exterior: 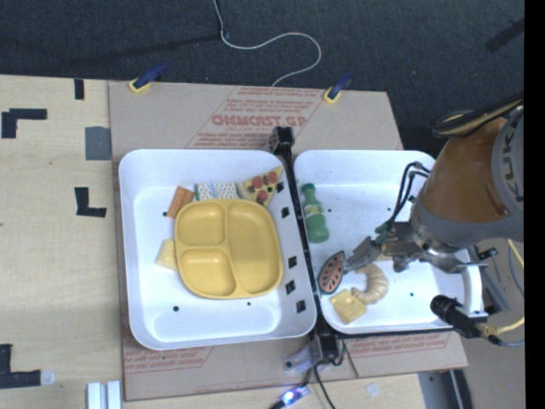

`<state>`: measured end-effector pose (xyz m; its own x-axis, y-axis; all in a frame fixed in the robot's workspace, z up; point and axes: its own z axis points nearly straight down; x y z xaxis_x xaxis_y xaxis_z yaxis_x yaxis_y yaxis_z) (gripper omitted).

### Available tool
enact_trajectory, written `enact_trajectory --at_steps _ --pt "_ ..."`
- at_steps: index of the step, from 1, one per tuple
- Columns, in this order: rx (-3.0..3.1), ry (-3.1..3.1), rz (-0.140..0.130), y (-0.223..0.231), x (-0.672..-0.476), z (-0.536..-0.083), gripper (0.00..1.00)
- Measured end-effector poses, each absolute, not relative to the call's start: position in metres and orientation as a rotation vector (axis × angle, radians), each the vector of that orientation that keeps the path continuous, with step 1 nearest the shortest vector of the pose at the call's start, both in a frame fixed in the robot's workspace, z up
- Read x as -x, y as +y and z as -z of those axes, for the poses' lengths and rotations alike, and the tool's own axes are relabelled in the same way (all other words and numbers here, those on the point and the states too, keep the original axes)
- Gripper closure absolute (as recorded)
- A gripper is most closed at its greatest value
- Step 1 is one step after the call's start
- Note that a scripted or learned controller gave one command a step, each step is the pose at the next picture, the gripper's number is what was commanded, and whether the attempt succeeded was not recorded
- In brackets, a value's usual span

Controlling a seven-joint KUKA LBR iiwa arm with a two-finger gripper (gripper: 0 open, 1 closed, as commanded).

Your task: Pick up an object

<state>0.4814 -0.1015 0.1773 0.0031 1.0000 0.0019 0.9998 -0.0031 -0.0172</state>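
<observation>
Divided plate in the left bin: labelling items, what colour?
Plain yellow plate, seen in the camera view.

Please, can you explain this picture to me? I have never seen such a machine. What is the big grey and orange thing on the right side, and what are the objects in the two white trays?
The camera looks down at a slant on a bench. The grey and orange thing is a robot arm; its tool hangs low over the right bin, and I see nothing held. Below it lie a shrimp-like toy, a yellow wedge and a brownish oval; a green bottle lies near the divider. The left bin holds a yellow divided plate with small toy foods around it.
</observation>
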Motion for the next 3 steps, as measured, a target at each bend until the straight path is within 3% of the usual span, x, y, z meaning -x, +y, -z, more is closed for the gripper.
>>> enact_trajectory --at_steps 1,2,3 --pt "2.219 -2.221 -0.003 -0.101 -0.485 -0.184 0.0" --pt "2.217 -2.217 -0.008 -0.107 -0.488 -0.123 0.0" --pt "2.228 -2.235 0.013 -0.107 -0.493 -0.088 0.0"
